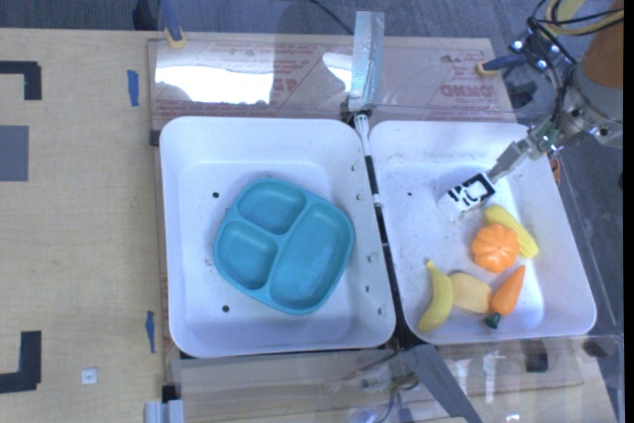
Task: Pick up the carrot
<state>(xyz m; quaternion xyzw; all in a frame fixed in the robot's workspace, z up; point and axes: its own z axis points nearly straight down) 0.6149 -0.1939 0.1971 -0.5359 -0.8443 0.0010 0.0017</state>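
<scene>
On the table, two shallow white bins sit side by side. Left bin carries a blue divided plate with three compartments, lying near its centre. Right bin carries the toy food, grouped in its near right corner. From the right edge, the grey arm reaches over the right bin's far right part, with yellow and black cables looped above it. Its pincer is positioned low over the bin floor, just beyond the food group; whether it is open or closed cannot be determined, and nothing is visible in its grasp. A yellow banana lies at the left of the group. An orange round fruit sits just beside a yellow piece. The carrot lies on the bin floor, below the orange fruit, tilted, apart from the pincer.
</scene>
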